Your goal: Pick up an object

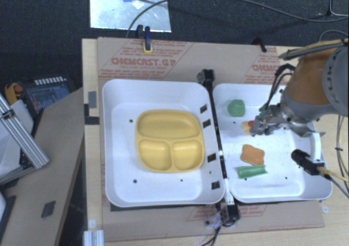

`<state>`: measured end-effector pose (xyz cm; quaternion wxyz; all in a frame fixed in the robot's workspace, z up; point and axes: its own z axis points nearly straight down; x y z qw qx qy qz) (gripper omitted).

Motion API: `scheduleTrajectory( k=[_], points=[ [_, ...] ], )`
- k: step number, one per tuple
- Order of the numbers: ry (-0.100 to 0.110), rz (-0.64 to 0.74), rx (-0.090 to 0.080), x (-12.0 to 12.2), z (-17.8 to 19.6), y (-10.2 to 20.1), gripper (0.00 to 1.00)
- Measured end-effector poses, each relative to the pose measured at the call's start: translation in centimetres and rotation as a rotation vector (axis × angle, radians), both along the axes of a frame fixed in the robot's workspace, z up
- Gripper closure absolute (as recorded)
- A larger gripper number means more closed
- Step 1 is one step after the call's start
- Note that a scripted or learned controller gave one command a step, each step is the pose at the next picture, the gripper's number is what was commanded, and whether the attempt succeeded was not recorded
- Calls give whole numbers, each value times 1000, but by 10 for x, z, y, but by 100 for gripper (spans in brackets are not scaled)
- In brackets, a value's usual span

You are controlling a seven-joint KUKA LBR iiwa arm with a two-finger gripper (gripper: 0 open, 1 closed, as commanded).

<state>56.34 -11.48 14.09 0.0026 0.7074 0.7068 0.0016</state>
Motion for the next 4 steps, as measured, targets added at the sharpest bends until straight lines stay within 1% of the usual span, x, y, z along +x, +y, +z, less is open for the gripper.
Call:
scheduleTrajectory(
  k=[1,2,3,4],
  points=[
    [-2,5,0,-2,64,0,100],
    [-1,4,0,-1,108,-4,100],
    [3,11,3,5,109,57,100],
    [5,11,3,13,95,114,100]
  ],
)
